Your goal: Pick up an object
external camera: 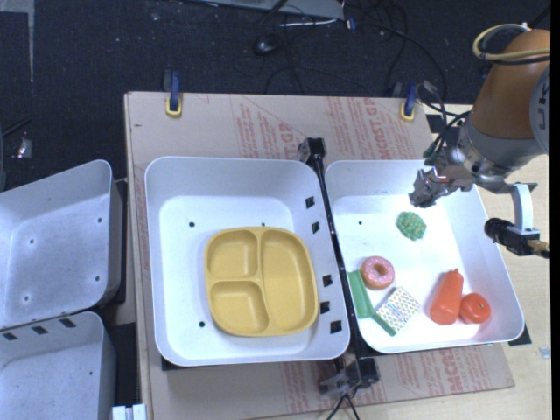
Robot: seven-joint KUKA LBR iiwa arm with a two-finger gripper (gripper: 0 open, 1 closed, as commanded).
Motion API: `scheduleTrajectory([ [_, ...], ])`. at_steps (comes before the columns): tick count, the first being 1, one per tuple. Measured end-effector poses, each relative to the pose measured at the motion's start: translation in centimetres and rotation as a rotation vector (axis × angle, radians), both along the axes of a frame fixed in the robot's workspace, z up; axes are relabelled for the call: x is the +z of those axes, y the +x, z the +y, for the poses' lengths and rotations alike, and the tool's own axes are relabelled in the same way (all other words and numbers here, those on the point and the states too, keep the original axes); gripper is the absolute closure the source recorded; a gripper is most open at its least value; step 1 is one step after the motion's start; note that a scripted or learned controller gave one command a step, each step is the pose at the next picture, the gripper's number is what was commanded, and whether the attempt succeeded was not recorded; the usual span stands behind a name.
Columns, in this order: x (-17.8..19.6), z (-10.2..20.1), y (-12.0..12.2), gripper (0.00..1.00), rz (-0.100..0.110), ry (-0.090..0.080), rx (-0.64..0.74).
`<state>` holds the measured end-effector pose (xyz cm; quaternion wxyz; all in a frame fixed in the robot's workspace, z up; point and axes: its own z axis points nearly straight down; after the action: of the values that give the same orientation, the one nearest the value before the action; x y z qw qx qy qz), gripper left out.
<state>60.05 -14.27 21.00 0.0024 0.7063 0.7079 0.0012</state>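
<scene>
I am reaching in from the right over the bench [219, 121], my grey arm with its orange band [512, 86] hanging above the far right corner of the right bin [499, 269]. My end effector [426, 189] is hovering over the upper part of that bin, just above and to the right of the green bumpy ball [410, 225], apart from it. Whether my end effector is released or clenched I cannot tell, as it is reading only as a small dark shape from this height.

Lower in the same bin, a pink frosted doughnut [378, 272] is lying near the middle, with a green stick [360, 292] running along the left wall beside it and a small patterned packet [398, 309] resting at a tilt just below. Toward the right corner, an orange carrot-shaped toy [446, 297] is lying just beside a round orange-red fruit [475, 308].

In the left bin [175, 191], a yellow three-compartment plate [261, 280] is sitting alone.
</scene>
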Motion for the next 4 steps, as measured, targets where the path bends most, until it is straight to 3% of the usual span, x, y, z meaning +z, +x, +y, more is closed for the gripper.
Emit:
scheduleTrajectory([
  [1, 2.1, 0.0, 0.1, 1.0, 0.002, 0.001, 0.0],
  [4, 2.8, 16.0, -1.3, 1.0, 0.004, 0.003, 0.005],
])
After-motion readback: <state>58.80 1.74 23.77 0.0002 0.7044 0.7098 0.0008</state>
